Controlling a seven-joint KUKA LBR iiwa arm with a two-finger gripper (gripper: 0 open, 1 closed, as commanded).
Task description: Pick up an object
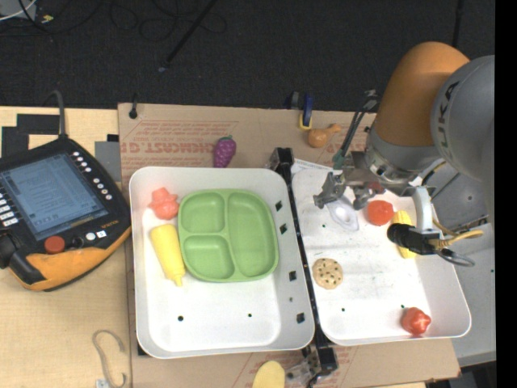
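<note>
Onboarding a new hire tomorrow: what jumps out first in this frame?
The big grey arm with its orange band reaching in from the right, its end effector low over the right bin near an orange-red toy. Then the bright green divided plate in the left bin, with a yellow bottle-shaped toy beside it.

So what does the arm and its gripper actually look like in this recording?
The arm is a bulky grey casing with dark lettering partly visible on its side, and a rounded orange band above the wrist. Below that sits a grey metal wrist section. The gripper is small, grey and metallic. A thin dark cable or rod runs along its left side.
</note>
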